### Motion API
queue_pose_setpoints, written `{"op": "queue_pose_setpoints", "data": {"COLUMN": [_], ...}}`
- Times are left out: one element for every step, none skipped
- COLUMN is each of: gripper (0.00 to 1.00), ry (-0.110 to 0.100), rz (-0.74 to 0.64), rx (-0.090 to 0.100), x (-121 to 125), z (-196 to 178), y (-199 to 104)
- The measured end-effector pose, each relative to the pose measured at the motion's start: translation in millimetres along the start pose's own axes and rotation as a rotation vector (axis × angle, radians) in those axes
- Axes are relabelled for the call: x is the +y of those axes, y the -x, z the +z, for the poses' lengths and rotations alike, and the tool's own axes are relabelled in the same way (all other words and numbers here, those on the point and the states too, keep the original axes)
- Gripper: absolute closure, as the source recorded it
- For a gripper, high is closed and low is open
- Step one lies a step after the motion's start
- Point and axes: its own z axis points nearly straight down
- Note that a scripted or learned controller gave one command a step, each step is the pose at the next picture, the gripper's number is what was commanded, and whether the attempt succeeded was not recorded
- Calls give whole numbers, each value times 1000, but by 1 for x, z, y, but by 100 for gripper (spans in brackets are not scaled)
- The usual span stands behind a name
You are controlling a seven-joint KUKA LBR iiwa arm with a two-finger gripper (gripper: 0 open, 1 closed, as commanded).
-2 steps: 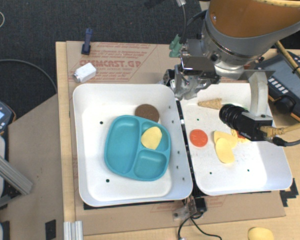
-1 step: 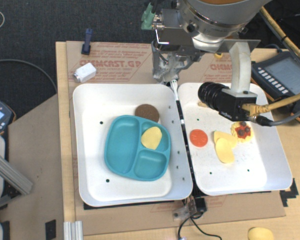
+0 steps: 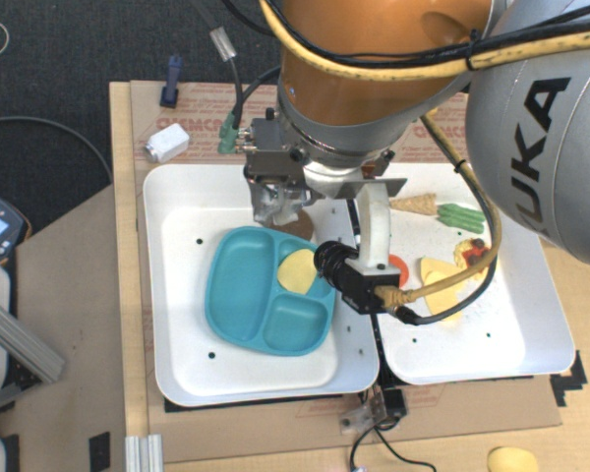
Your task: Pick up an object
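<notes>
So the gripper is down in the left bin, right at the far rim of the teal plate, and honestly this looks like a dodgy spot for a grab. If it comes down on that rim, I'd guess it either skates off the curved edge or tips the plate up, and the little yellow disc in the plate's right-hand compartment would slide around or pop out. The plate is also wide and shallow, so there isn't much to pinch unless it gets the lip cleanly. As for how far open the gripper is, I can't tell from this angle, since the wrist blocks most of it. I don't see anything held in it, and I can't say if it's touching the plate or just above it. Further out, the right bin has a tan cone, a green piece and a yellow wedge, all well away from the gripper.
</notes>
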Motion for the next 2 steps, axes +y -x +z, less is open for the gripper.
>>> {"op": "queue_pose_setpoints", "data": {"gripper": [100,100], "ry": [26,-5], "rz": [1,5], "rx": [12,-3], "x": [0,0], "z": [-121,27], "y": [2,2]}}
